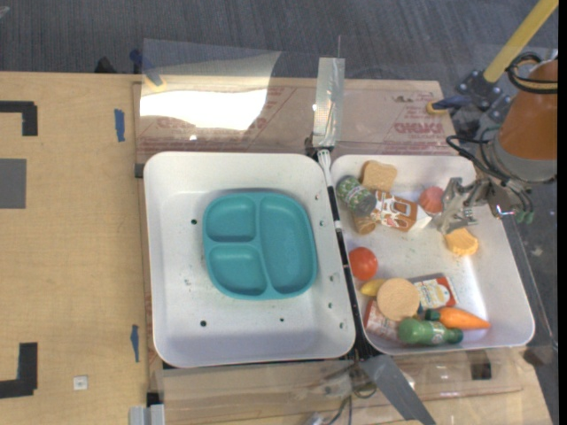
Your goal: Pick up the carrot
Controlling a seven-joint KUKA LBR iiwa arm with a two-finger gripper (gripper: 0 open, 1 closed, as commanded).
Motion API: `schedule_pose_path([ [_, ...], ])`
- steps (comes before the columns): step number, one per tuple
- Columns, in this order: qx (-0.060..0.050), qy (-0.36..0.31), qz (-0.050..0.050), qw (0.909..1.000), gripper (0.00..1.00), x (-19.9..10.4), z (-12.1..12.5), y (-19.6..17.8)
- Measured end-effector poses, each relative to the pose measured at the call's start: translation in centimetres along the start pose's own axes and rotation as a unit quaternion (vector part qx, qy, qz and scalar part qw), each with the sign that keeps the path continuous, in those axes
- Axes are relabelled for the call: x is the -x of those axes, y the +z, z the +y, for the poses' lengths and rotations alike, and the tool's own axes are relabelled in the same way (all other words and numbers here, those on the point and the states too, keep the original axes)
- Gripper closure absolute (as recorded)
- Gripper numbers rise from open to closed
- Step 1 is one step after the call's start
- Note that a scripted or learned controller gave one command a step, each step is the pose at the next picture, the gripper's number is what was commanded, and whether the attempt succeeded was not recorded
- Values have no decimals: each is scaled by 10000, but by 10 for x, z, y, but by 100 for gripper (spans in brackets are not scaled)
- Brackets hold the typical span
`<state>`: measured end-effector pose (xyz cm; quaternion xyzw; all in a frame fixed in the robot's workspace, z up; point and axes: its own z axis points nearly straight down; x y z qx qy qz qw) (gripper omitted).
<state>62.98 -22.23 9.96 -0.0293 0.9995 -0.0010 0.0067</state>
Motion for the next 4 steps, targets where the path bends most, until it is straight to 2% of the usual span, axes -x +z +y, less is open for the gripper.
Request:
schedule_pose_path([
  [1,-31,-20,-41,10000,100,-42,0,-179],
  [2,14,-66,52,10000,100,-128,6,-17],
  [3,-35,-781,-34,9969,100,-119,5,-214],
  [4,62,-1728,88,9849,100,-46,5,-7],
])
